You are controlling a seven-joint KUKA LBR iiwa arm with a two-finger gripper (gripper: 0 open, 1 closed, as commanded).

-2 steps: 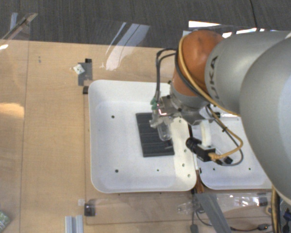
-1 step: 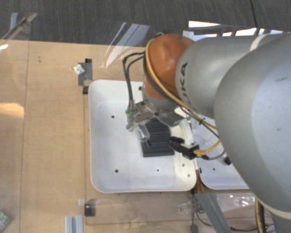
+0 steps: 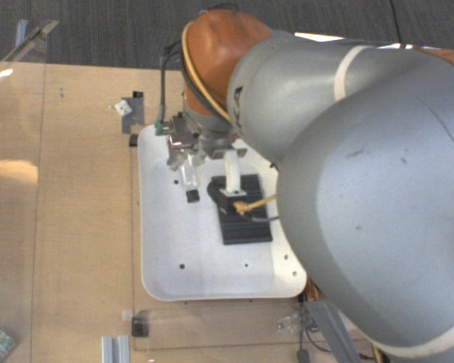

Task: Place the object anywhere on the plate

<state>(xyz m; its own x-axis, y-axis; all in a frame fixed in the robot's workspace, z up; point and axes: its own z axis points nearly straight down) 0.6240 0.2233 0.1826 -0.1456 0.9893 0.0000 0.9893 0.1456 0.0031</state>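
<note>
My gripper (image 3: 185,174) hangs low over the upper left part of a shallow white bin (image 3: 204,278), pointing down at its floor. A small black piece (image 3: 191,196) sits right at the gripper's lower tip, on or just above the bin floor. I cannot tell whether it is held or only lies under the tip. The grey arm with its orange band (image 3: 212,51) comes in from the right and hides the right side of the bench.
The wooden bench (image 3: 60,203) spreads out to the left of the bin. A small black and white fixture (image 3: 132,112) stands at the bin's upper left corner, and another black clip (image 3: 140,326) lies below its front edge. Dark carpet lies beyond the bench.
</note>
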